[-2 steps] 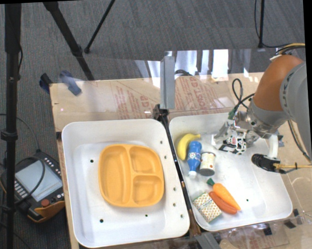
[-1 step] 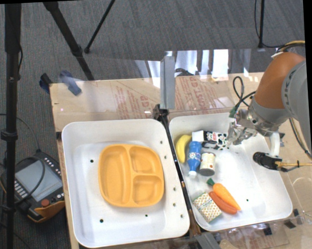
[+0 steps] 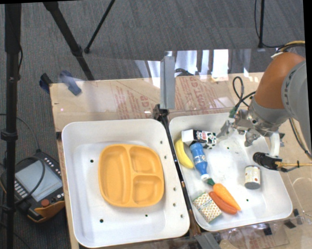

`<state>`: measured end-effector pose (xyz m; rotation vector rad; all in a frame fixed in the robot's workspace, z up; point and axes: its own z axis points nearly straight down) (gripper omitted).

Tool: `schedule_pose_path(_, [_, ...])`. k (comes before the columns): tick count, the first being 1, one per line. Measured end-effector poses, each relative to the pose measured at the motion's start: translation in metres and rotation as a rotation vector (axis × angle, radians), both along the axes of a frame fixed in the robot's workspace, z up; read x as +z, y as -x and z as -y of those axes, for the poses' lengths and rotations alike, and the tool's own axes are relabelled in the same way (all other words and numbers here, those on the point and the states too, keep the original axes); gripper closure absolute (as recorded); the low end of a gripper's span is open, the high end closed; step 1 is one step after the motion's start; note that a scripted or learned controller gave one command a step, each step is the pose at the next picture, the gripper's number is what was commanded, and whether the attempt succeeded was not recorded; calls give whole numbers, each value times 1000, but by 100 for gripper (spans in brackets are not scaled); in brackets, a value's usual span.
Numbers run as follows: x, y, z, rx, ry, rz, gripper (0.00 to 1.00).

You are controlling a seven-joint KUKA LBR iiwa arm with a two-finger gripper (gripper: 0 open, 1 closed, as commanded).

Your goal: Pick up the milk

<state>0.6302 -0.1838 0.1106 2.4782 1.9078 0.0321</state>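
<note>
Milk [image 3: 199, 136] lies ungrasped at right bin's [image 3: 285, 205] upper left; pincer [image 3: 250, 133], state indeterminable, hovers just right. Pickup outstanding.

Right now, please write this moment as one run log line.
task: pick up milk | milk: lying in right bin, by banana | gripper: right of milk, holds nothing | status: not picked

This is a robotics lab or test room. At the left of the frame black tripod legs [image 3: 12, 77] stand on grey carpet [image 3: 155, 26], and a handheld control pendant [image 3: 38, 185] lies on the floor at lower left. The bench [image 3: 112, 100] in the centre carries two white bins [image 3: 73, 147], with a grey-and-orange robot arm [image 3: 280, 87] reaching in at upper right.
</note>
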Motion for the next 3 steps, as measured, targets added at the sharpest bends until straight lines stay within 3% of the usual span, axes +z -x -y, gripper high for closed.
schedule_pose_path(1, [-24,-14,-72,14,0,-27,0])
schedule_pose_path(2, [-20,-15,-87,337,23,-18,0])
schedule_pose_path(3, [87,-18,-152,602,21,-7,0])
